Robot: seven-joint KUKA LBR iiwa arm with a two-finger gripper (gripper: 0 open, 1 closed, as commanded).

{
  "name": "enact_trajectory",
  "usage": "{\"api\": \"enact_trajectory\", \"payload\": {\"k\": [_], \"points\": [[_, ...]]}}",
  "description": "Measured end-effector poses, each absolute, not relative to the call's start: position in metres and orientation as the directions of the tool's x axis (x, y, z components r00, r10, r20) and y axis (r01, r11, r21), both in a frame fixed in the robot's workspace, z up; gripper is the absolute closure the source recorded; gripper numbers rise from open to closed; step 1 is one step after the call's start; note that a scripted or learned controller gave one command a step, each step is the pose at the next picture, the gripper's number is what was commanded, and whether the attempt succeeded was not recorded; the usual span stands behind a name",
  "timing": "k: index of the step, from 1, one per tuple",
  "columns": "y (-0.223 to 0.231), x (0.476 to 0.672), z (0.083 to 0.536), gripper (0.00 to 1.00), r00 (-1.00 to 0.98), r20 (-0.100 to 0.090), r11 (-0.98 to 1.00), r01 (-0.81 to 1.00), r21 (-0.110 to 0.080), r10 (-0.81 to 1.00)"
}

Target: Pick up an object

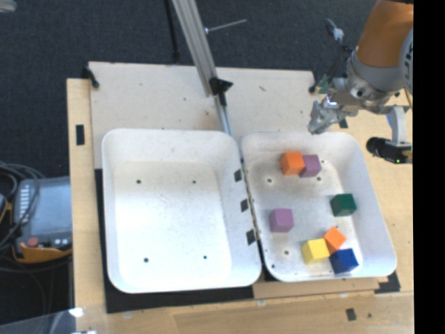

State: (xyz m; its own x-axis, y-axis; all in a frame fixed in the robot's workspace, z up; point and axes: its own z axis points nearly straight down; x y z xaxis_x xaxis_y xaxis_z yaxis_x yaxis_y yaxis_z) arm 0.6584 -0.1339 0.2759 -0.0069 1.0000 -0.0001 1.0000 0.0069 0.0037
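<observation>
The gripper point(324, 119) hangs above the right bin's point(361, 160) far rim; I cannot tell its state. Nearest it, an orange cube point(293, 163) touches a purple cube point(311, 165).

orange band, grey wrist, metallic fingers point(321, 119)

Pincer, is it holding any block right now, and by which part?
Nothing is held. The pincer hangs above the right bin's far rim, apart from every block.
</observation>
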Motion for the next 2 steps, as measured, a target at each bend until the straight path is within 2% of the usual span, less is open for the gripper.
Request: {"api": "enact_trajectory", "payload": {"k": [2], "points": [[-0.038,0.617,0.247,1.0,-0.005,0.0,0.005,1.0,-0.002,1.0]]}}
